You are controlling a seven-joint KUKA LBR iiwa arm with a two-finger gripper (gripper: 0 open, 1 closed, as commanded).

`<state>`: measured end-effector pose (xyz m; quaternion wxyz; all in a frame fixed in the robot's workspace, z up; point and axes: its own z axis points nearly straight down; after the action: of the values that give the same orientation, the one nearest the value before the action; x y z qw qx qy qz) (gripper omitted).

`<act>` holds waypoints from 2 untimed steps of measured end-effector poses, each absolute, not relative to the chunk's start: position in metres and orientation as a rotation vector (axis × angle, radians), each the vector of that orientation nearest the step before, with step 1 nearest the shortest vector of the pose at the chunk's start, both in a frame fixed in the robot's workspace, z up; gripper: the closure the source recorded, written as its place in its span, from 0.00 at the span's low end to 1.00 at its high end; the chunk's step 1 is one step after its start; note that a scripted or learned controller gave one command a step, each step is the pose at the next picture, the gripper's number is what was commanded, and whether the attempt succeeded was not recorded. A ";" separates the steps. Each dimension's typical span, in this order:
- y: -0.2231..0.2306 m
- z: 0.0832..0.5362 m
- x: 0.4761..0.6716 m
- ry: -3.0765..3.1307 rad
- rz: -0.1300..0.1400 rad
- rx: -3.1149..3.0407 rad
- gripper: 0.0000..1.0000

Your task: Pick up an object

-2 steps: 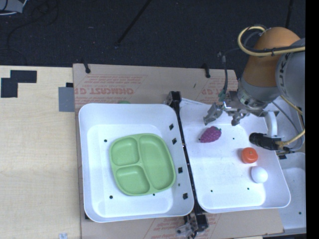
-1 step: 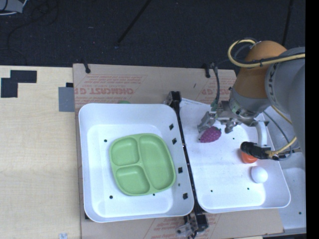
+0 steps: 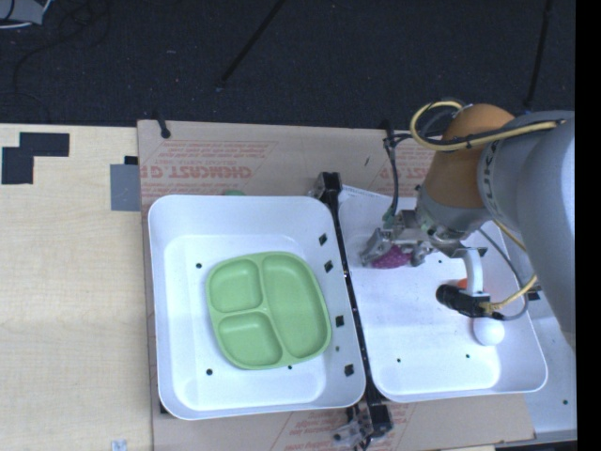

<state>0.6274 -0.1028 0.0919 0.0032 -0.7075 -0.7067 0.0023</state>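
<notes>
My gripper (image 3: 396, 243) hangs low over the upper left part of the right bin (image 3: 441, 369), close to the divider between the two bins. A small purple object (image 3: 387, 259) lies on the bin floor directly under and partly behind the gripper, so part of it is hidden. Whether the purple object is between the gripper's fingers cannot be told from here. A small white round object (image 3: 488, 331) rests near the right bin's right wall.
In the left bin (image 3: 178, 252) lies a green divided plate (image 3: 268, 308) with three compartments. The grey arm with its orange band (image 3: 470, 163) crosses the right bin's upper right corner. Cardboard surrounds both bins.
</notes>
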 end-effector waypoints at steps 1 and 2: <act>-0.104 0.105 0.628 -2.214 0.005 -2.222 1.00; -0.113 0.160 0.628 -2.221 -0.002 -2.225 1.00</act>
<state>0.6279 -0.1133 0.1596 -0.0011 -0.7078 -0.7064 -0.0005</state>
